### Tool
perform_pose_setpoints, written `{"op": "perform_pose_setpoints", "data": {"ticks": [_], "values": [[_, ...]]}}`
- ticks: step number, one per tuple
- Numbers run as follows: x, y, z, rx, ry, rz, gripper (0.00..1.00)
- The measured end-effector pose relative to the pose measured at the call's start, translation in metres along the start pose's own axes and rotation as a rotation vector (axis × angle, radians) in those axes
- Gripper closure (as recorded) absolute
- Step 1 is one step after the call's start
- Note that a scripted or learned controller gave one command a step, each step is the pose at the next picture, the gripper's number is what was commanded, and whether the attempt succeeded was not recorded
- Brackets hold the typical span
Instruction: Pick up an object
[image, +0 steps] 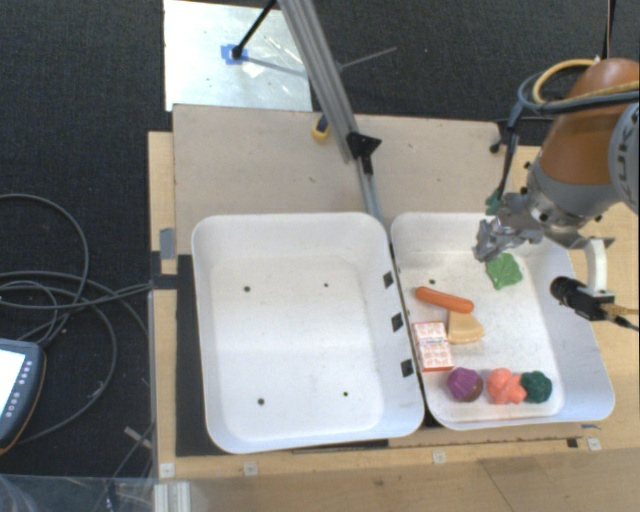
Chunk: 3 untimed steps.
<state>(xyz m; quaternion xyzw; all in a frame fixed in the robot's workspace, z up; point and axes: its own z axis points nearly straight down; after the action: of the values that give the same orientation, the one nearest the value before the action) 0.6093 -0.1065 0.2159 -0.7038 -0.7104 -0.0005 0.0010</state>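
Two white bins side by side on the worktop, left bin (290, 330), right bin (575, 385) holding small toys, green toy (504, 271) at its 12 o'clock, fingers (493, 243) just above, touching its upper edge, opening impossible to tell, arm (590, 140) slanting in from 2 o'clock.

In the right bin (575, 330), a green piece (505, 271) lies near the far edge, an orange carrot (444, 299), yellow wedge (465, 329) and pink-and-white box (432, 346) sit mid-bin, and purple (463, 384), orange (505, 387) and dark green (537, 386) pieces line the near edge.
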Motion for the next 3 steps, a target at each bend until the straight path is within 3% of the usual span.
{"op": "perform_pose_setpoints", "data": {"ticks": [3], "values": [[0.156,-0.025,-0.007,-0.001,0.001,-0.002,1.0]]}}
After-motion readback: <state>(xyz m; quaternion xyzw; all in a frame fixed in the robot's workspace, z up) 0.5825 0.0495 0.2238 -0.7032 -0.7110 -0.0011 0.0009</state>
